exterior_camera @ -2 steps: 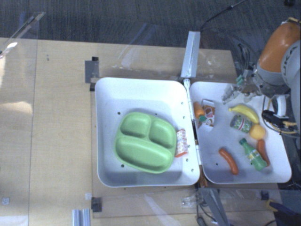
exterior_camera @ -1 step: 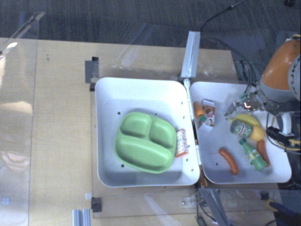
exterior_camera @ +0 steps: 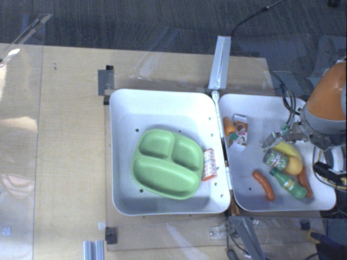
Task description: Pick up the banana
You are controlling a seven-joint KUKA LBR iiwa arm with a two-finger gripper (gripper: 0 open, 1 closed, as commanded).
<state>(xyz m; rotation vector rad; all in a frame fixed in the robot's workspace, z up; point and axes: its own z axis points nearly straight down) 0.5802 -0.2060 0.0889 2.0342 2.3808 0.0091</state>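
The yellow banana [exterior_camera: 290, 155] lies in the right bin [exterior_camera: 255, 199], toward its right side, with a green-labelled can [exterior_camera: 275, 159] pressed against its left. My gripper [exterior_camera: 282, 138] hangs just above the banana's upper end, under the arm's orange band [exterior_camera: 331, 91]. Whether it touches the banana is unclear, and nothing is lifted.
Right bin also holds a green bottle [exterior_camera: 290, 184], a red sausage [exterior_camera: 264, 184], another reddish piece [exterior_camera: 305, 181] by the right wall, a small carton [exterior_camera: 240, 130] and an orange item [exterior_camera: 229, 127]. Left bin [exterior_camera: 124, 145] holds a green divided plate [exterior_camera: 169, 163] and a packet [exterior_camera: 209, 164].
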